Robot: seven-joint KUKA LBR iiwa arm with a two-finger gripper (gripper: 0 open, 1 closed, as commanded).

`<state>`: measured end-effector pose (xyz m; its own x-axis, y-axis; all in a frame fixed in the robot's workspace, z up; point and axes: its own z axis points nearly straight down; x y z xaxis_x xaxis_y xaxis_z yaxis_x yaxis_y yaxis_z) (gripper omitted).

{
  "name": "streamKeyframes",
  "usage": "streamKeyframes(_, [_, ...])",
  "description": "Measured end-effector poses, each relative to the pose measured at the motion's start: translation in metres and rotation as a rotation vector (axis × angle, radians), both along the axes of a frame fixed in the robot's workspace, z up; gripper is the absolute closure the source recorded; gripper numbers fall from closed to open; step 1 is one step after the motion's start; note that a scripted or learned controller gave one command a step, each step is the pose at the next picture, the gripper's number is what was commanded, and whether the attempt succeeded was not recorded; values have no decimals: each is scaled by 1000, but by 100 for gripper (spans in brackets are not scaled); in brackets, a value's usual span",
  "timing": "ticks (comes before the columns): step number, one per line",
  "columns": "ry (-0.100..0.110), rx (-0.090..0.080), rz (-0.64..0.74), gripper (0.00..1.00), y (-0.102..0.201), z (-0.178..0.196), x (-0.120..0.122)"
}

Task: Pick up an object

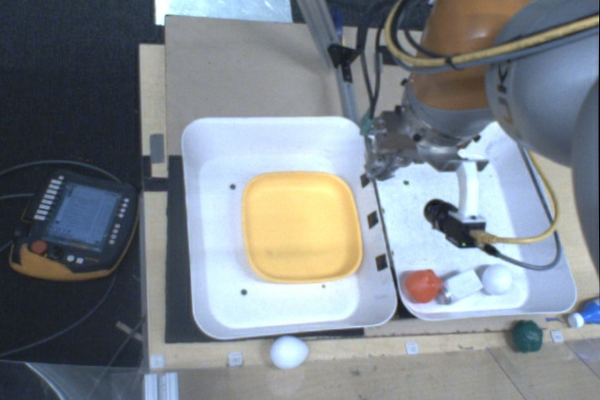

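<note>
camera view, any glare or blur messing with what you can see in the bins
Camera view: lighting is even and soft, shadows faint; the yellow plate reads sharp in the left bin. The right bin is bright, so the white ball nearly blends in, while the red ball stands out. The arm looks slightly soft.

We have one fixed camera, mounted above the bench and looking down on it at a slant. It sits far enough back to take in both white bins: the left bin lies wholly in frame, away from the gripper, while the right bin lies beneath the arm, which enters from the right and covers that bin's upper part. Dark floor shows beyond the bench on the left.
</note>
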<state>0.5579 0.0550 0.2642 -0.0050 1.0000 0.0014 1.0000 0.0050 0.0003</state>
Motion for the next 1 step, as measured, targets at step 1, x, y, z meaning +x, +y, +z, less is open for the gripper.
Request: streamKeyframes(1, [1,-1,-2,100,41,-14,9])
